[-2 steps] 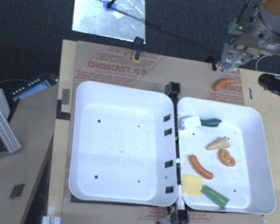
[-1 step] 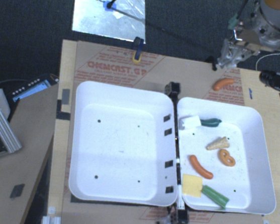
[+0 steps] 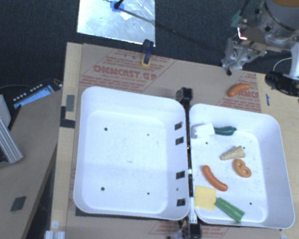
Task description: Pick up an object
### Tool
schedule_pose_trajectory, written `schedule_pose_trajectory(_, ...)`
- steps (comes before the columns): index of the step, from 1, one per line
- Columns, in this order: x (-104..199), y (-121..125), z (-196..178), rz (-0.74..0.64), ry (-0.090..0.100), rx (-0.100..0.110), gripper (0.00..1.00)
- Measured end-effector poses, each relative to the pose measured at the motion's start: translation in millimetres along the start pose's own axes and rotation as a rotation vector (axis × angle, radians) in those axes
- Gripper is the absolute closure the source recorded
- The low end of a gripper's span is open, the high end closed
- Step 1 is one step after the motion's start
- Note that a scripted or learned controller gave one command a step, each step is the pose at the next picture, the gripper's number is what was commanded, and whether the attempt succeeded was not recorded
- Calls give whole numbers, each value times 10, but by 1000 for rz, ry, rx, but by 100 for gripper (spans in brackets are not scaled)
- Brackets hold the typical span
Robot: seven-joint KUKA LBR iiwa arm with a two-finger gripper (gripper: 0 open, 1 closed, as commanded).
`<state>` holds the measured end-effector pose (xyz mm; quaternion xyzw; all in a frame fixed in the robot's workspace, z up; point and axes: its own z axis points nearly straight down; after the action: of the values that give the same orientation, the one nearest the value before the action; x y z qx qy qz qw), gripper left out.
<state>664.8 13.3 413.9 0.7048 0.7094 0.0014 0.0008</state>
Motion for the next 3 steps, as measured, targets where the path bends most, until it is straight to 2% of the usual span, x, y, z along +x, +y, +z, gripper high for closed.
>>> schedule_pose_trajectory(1,176,-88,-99,1,0,0,100)
schedule_pose_trajectory(2,355,-288,-176,1,0,0,100)
schedule_pose_trajectory(3,-64,-101,144,9,-3,3,100)
